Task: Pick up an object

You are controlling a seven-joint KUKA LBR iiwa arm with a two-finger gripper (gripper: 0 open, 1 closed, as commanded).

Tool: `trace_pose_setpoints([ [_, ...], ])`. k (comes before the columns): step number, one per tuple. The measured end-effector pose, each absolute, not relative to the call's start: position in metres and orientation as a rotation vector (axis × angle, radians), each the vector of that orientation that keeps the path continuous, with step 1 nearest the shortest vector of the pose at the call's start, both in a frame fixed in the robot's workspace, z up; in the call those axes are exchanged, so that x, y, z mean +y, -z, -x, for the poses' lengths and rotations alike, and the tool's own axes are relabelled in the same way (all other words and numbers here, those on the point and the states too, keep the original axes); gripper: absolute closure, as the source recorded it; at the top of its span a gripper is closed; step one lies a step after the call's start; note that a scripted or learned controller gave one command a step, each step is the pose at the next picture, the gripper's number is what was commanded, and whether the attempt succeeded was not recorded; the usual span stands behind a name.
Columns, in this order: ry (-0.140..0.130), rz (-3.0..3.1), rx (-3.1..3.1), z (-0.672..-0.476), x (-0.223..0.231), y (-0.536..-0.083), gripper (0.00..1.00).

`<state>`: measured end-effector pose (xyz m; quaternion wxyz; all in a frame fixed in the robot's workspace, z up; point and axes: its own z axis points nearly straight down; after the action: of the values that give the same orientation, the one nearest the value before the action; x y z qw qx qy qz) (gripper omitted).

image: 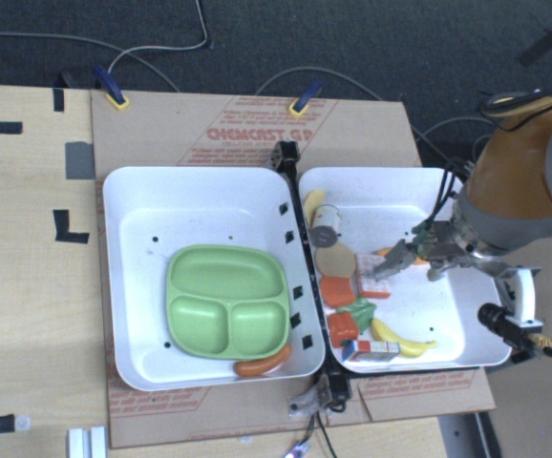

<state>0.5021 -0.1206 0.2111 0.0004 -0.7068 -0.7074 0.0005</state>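
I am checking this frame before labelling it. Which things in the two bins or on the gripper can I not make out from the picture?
- Gripper, camera view: small and blurred, so its finger state is unclear.
- Items heaped along the right bin's left side: overlapping, too small to name beyond a banana and a grey can.
- Orange sausage-like item: partly tucked under the green tray's edge.
- Arm: cut off at the right edge.

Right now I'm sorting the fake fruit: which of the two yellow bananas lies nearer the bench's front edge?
The banana at the right bin's front, beside the red block. The other banana sits at the back by the grey can.
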Motion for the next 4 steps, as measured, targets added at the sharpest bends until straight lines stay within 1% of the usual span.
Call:
trace_pose_setpoints([
  [1, 0.019, 2.228, -2.229, -0.521, -0.114, -0.101, 0.00],
  [2, 0.017, 2.225, -2.229, -0.521, -0.113, -0.110, 1.00],
  [3, 0.013, 2.232, -2.229, -0.521, -0.116, -0.110, 0.00],
  [4, 0.003, 2.242, -2.229, -0.487, -0.107, -0.088, 0.00],
])
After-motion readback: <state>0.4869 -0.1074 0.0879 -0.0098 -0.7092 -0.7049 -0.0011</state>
